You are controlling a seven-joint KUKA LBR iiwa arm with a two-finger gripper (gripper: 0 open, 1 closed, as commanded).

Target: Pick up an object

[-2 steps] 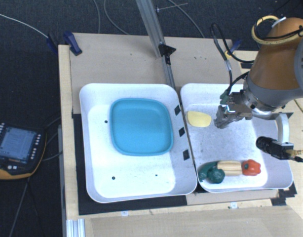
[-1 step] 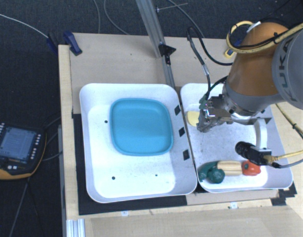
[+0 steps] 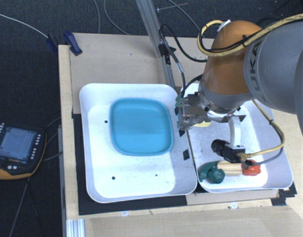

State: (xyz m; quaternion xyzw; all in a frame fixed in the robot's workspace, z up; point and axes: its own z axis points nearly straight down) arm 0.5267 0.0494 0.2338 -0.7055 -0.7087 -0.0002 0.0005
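Observation:
A square blue plate (image 3: 141, 126) lies flat in the left bin (image 3: 94, 147). At the front of the right bin (image 3: 275, 162) lies a toy with a green head (image 3: 210, 174), a pale wooden shaft (image 3: 230, 169) and a red end (image 3: 251, 169). My gripper (image 3: 183, 122) hangs over the divide between the two bins, just right of the plate's right edge and behind the toy. The orange wrist above hides most of it. A pale yellow scrap (image 3: 204, 124) peeks out under the wrist; what it is I cannot tell.
The large grey and orange arm (image 3: 240, 58) covers the back half of the right bin. A metal post (image 3: 154, 28) slants up behind the left bin. A blue clip (image 3: 72, 42) sits at the bench's far left corner. A handheld pendant (image 3: 16, 147) lies on the floor at left.

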